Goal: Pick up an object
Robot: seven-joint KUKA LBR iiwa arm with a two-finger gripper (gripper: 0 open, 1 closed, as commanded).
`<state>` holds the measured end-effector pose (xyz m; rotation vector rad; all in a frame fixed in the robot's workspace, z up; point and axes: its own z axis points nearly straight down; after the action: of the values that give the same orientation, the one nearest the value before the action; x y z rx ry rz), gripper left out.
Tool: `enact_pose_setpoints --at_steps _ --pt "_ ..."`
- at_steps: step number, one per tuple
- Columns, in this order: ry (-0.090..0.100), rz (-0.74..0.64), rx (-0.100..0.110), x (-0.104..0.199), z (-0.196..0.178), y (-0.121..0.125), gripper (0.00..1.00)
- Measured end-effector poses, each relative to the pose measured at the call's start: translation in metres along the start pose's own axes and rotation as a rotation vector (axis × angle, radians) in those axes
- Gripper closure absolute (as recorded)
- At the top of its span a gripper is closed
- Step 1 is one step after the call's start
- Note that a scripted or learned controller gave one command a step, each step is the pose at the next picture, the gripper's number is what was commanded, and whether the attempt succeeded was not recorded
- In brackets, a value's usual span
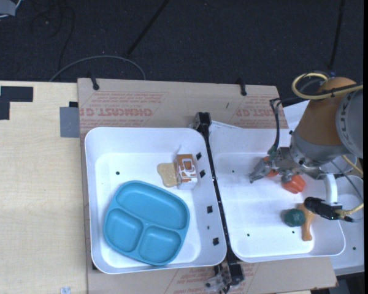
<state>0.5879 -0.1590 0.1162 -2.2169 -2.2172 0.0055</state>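
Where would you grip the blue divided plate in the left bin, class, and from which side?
Probably the blue divided plate by its raised rim at the upper right corner, coming from above: it lies flat, and its left and lower edges crowd the left bin walls.

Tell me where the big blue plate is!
The blue plate lies in the left bin, in its front half, just below a small tan piece and a little orange-and-white box.
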Motion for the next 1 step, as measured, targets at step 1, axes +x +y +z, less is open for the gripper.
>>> enact_pose_setpoints --at_steps 1 --pt "-0.001 0.002 -0.002 -0.0011 -0.0126 0.0007 1.0"
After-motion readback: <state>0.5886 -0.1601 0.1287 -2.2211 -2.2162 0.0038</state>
